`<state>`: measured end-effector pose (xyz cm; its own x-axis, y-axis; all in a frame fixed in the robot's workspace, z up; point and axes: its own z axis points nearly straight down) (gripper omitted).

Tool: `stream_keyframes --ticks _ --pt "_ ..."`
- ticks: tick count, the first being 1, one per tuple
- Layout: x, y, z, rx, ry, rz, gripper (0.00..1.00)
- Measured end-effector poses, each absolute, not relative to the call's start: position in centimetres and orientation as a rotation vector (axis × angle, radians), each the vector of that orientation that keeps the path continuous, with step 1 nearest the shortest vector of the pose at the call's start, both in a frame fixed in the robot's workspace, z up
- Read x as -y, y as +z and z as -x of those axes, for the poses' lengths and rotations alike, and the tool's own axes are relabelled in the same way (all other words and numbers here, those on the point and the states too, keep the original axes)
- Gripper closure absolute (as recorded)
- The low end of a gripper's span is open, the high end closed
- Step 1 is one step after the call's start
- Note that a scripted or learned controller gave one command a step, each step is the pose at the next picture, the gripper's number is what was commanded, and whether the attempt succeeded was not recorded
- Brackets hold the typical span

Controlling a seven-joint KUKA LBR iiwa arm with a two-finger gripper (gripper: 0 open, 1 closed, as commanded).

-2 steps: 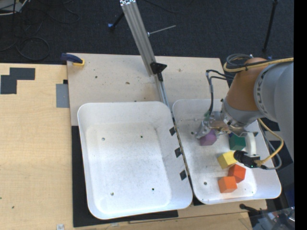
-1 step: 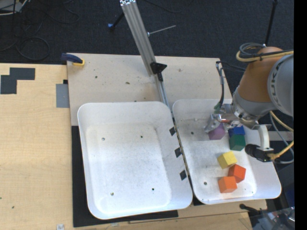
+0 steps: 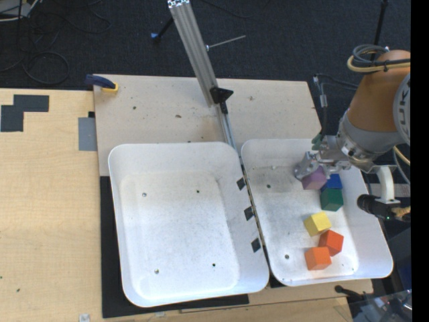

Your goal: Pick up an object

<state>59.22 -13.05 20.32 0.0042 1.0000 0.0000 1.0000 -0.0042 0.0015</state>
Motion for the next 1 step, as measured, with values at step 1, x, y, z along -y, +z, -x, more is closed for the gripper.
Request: stream_keyframes --ticks 1 --pt "13.09 20.59 -59.2 -2.22 -0.002 -2.226 1.0"
